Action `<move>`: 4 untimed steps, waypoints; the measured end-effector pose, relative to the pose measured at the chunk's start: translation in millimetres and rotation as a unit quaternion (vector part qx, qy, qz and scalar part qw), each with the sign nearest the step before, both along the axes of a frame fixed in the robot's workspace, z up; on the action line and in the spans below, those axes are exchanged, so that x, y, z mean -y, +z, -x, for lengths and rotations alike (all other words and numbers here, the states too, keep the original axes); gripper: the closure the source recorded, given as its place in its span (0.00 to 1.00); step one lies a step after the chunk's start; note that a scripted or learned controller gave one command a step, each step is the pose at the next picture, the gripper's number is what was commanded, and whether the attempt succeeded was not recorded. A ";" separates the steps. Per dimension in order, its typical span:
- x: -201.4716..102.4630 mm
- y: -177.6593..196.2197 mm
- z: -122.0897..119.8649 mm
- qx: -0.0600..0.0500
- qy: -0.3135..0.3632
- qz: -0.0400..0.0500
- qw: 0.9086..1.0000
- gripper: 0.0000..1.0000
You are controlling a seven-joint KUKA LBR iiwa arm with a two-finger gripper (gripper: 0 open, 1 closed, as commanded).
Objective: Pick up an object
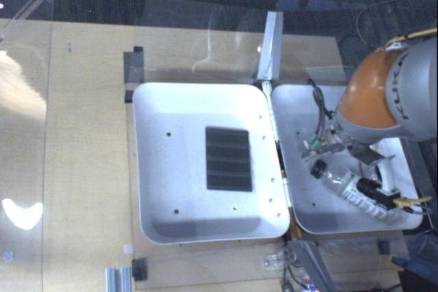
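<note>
Over the right bin (301,215), arm (383,96) bent low above a plastic bottle (352,191).

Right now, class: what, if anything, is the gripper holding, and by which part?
It cannot be told. The arm hangs over the right bin, hiding the gripper; a clear bottle lies in the bin below it.

- I am looking down on two bins sitting side by side on the bench (75,167), the left bin (154,147) touching the right bin (294,147) along a shared edge.
- The arm (383,89) is reaching in from the right and hanging over the right bin, with the gripper (327,145) below it.
- A ribbed pad (228,158) is lying flat in the left bin, well left of the gripper.
- A bottle (352,189) is lying on its side in the right bin, just beside and in front of the gripper.
</note>
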State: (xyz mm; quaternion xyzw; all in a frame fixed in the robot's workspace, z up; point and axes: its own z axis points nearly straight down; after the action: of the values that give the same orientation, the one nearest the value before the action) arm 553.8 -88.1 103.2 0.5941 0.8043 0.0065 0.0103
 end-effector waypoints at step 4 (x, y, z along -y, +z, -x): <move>20.9 -0.1 3.3 0.000 0.030 0.001 1.000 1.00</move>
State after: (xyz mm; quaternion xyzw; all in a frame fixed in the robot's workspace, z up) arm 550.5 -109.0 103.1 0.5697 0.8218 0.0063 0.0108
